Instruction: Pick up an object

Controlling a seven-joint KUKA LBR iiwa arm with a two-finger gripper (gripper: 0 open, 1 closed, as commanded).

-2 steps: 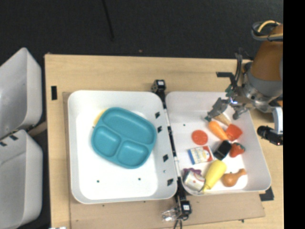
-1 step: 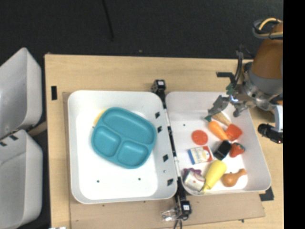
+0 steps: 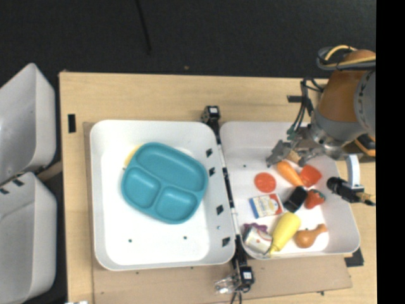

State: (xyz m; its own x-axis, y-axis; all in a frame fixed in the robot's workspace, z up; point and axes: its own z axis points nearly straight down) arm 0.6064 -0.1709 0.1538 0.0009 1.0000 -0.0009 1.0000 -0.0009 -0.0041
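Observation:
My gripper (image 3: pixel 293 158) hangs over the back of the right bin (image 3: pixel 253 135), open, its grey fingers spread just above an orange carrot (image 3: pixel 290 172). Nothing is between the fingers. Around the carrot lie a red pepper piece (image 3: pixel 311 175), an orange disc (image 3: pixel 266 182), a black block (image 3: pixel 295 199), a small red fruit (image 3: pixel 315 199), a white box with blue and red print (image 3: pixel 264 205), a yellow fruit (image 3: pixel 284 230), a brown pear-shaped piece (image 3: pixel 308 235) and a purple and white cup (image 3: pixel 256 237).
The left bin (image 3: pixel 111 239) holds a blue divided plate (image 3: pixel 164 182) with a yellow thing (image 3: pixel 130 155) peeking out under its back left edge. The divider between the bins carries small black clips (image 3: pixel 223 201). Bare wooden bench (image 3: pixel 158 94) lies behind the bins.

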